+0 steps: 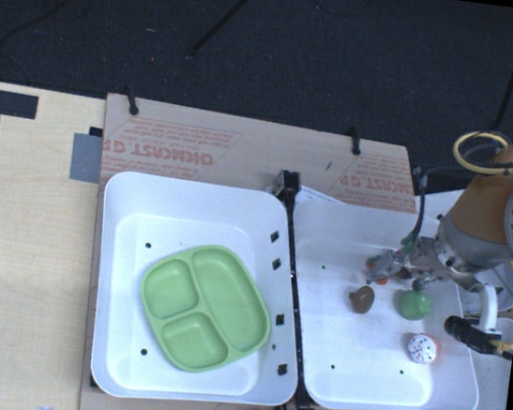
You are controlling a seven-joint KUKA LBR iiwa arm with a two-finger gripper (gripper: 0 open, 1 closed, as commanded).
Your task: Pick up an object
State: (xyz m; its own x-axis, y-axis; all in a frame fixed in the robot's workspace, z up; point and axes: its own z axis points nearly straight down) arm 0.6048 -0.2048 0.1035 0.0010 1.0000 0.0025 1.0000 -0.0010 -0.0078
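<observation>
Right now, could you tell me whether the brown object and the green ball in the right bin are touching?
Apart. The camera view shows white bin floor between the brown object and the green ball.

One fixed camera looks down aslant on both bins (121, 228).

A dark floor (289, 43) stretches across the far side, crossed by thin black cables (229, 11). Nearer, a pale wooden bench top (12, 260) carries black and grey patches (83, 156), beside a brown cardboard sheet (244, 155) with red printed lettering.
</observation>
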